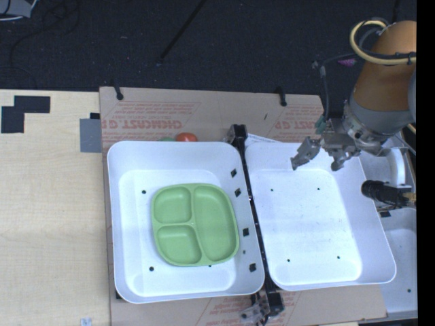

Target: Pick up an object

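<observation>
Two bins on the desk, and just one thing worth grabbing: the plate, green, with three wells, lying flat in the middle of the left bin. My jaws hang over the far edge of the right bin, up at its twelve o'clock rim. They are spread, two dark fingers splayed apart, nothing between them.

So here is the relation that matters. From where I hang, the plate lies at about eight o'clock, across the black divider that runs between the bins. That is well apart, not a short reach. The whole right bin floor sits between me and that divider.

The plate is a rounded square, so there is hardly a long axis to speak of. Its two small wells are toward nine o'clock, the long well toward three. It sits slightly turned, corners not square with the bin walls.

My judgement: nothing is picked yet, the task is at its start. The next move calls for a swing across the divider, then a descent onto a rim, since the flat middle gives spread fingers nothing to close on. The three o'clock rim is the side nearest me. The risk I see is a thin rim slipping out, or the plate just sliding on the smooth white floor.
</observation>
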Available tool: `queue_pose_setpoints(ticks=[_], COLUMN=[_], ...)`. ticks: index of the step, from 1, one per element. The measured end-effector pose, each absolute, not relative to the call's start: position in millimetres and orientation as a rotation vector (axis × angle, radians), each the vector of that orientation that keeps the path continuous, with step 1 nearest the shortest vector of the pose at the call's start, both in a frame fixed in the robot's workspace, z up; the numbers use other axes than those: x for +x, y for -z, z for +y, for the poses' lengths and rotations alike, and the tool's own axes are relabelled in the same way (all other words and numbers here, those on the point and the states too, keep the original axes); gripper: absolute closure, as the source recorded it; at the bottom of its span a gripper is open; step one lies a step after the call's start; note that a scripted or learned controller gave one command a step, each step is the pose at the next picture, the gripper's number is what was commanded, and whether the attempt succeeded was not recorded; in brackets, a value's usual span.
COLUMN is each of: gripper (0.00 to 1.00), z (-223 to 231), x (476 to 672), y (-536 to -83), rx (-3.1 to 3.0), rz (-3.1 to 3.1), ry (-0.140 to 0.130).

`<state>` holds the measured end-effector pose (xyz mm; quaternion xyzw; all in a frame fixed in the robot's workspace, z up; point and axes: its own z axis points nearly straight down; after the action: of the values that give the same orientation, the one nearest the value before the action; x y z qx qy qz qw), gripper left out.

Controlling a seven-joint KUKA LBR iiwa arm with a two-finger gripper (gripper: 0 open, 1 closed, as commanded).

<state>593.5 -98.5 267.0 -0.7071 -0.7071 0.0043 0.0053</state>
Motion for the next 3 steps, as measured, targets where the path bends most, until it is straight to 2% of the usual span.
queue_pose_setpoints(ticks=[1,3], gripper=[0.00,0.00], z=[-99,-96], x=[595.4,602.2], y=[-274,-163], rx=[-2.219,-2.216], rz=[-2.222,-2.217], ry=[-0.001,-0.007])
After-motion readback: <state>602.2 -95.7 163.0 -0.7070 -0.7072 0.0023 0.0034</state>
